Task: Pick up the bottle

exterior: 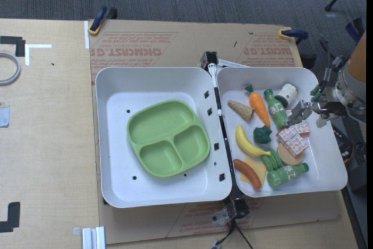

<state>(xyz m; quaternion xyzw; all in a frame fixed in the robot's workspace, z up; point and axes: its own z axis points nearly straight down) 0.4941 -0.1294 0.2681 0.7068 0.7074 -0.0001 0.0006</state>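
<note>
Seen from the fixed overhead camera: two shallow white plastic bins side by side, the left bin (111, 125) bearing a light green three-compartment plate (168, 138), the right bin (332, 175) crowded with toy food. Two small green plastic bottles there. One, upright-slanted with a white cap, near the top of the right bin (275, 107), just beside the orange plastic carrot (259, 107) and close to a white cup-like piece (287, 91). The other, lying on its side near the bin's front edge (287, 174), touching the red-and-orange sausage-like toy (249, 172) and just below the yellow plastic banana (249, 144). Reaching in from the right, the grey two-finger gripper (303, 111), low over the right bin, just beside the upper bottle and above the red-and-white patterned block (293, 136). Fingers apart, nothing between them. Probably light, hollow, stiff and smooth, so likely to slip or roll under a glancing pinch. Best taken across the body's middle, jaws square to its long axis, away from the narrow neck. Neighbours crowd the upper bottle on both sides, hence a risk of nudging the carrot or the dark green broccoli piece (263, 134).
</note>
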